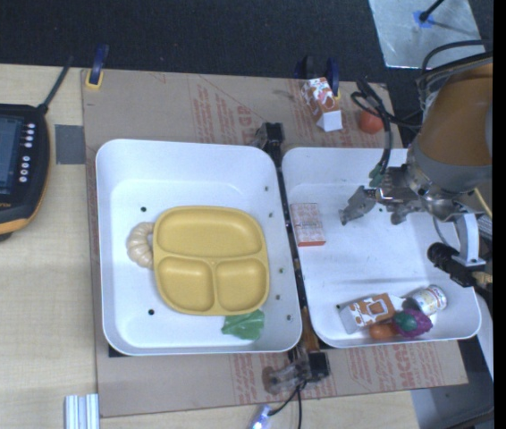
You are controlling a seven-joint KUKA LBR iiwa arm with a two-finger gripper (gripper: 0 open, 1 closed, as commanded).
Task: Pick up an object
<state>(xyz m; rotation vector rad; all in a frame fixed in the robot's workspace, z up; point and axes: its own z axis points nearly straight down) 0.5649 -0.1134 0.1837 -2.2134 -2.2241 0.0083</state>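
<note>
Brown cardboard (pixel 190 105) underlies two white bins (pixel 114 239) on wood.

Small pinkish packet (pixel 307 223) lies flat (perhaps a carton) by right bin's (pixel 351 172) left wall.

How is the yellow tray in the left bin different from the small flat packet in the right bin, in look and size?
The yellow tray is much larger than the small packet. The tray is plain yellow with three compartments; the packet is flat, pale with reddish print. The tray sits mid-bin, partly covering a beige item and a green one; the packet lies alone near its bin's left wall. Both lie flat on a white bin floor.
</note>
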